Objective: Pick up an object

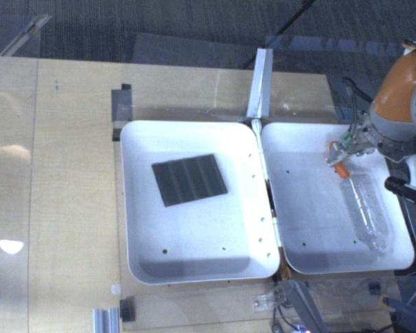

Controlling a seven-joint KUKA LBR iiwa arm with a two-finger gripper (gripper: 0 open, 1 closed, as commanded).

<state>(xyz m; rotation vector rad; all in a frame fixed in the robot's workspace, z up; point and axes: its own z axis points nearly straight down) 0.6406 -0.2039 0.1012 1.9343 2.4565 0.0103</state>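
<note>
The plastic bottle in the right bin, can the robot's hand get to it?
Probably yes. The hand hovers just by the orange cap end of the clear plastic bottle, which lies alone in the right bin with nothing over it.

A dark ribbed mat (190,179) is lying flat in the left bin (139,255), slightly turned. A clear plastic bottle (366,209) with an orange cap is lying in the right bin (298,255) along its right side. The pincer (347,149) is hovering just above the bottle's capped end, with the arm (401,96) reaching in over the wooden surface (62,186).
</note>
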